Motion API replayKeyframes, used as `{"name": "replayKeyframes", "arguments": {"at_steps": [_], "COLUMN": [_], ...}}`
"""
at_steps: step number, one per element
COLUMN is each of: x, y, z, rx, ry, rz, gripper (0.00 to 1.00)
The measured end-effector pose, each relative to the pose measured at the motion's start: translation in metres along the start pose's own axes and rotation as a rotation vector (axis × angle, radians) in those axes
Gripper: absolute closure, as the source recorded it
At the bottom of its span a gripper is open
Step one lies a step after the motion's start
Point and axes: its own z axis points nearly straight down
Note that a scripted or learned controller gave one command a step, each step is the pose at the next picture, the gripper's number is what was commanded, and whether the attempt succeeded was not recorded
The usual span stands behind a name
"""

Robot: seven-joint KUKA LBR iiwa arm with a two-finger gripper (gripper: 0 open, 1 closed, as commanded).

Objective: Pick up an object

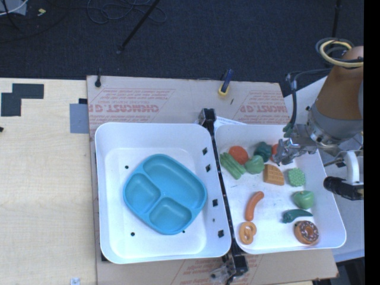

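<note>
We see the gripper low over the right bin, beside the waffle — light, stiff plastic, best pinched across its edges; jaw state indiscernible.

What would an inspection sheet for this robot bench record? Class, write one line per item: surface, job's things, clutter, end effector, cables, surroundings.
Surface: two shallow white plastic bins side by side on brown cardboard.
Job's things: right bin holds toy foods, including an orange sausage, a brown sprinkled doughnut, a green apple, a tan waffle square.
Clutter: blue three-compartment plastic plate in the left bin.
End effector: end effector low over the right bin's upper part; grip unclear.
Cables: black cables on dark floor behind.
Surroundings: pale wooden bench top at left.
</note>
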Motion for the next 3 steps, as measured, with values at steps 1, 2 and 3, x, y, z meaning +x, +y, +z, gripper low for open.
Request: {"name": "replayKeyframes", "arguments": {"at_steps": [1,2,3], "x": [0.058,0.101,0.149], "y": [0.012,0.031,0.039], "z": [0.007,-0.007,0.001], "rx": [0.002,-0.001,0.001], "ry": [0.001,-0.001,-0.001], "rz": [-0.001,0.001,0.000], "gripper": [1.00,1.00,1.00]}}
